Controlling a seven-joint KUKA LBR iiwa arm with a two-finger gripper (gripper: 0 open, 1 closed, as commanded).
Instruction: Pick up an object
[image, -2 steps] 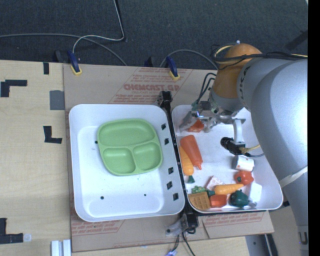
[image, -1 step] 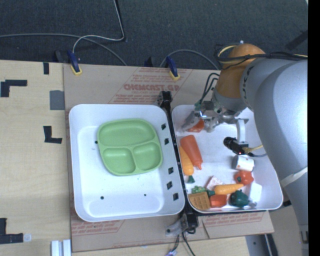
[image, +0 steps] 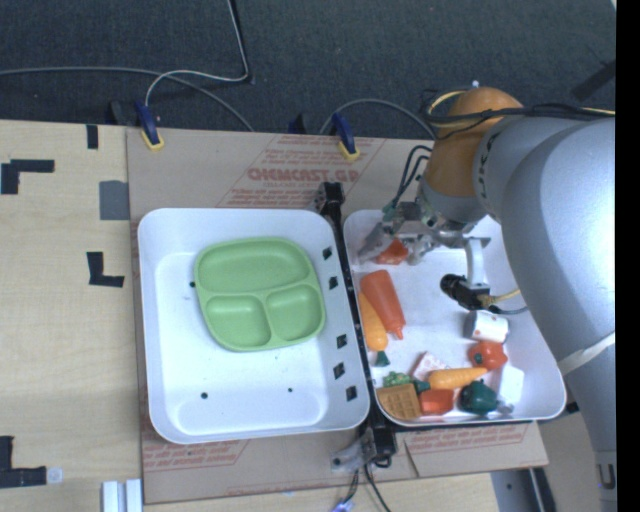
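My gripper hangs low over the far left corner of the right bin, below the orange wrist band. A small red-orange piece lies right under it, partly hidden by the gripper. Just in front of it a long red-orange sausage shape lies next to a yellow-orange piece along the bin's left wall. Whether the small piece is touched or gripped cannot be made out.
Near the front of the right bin lie a red tomato, an orange carrot, a dark green piece, a brown waffle and a white block. The left bin holds a green divided plate. The grey arm covers the right side.
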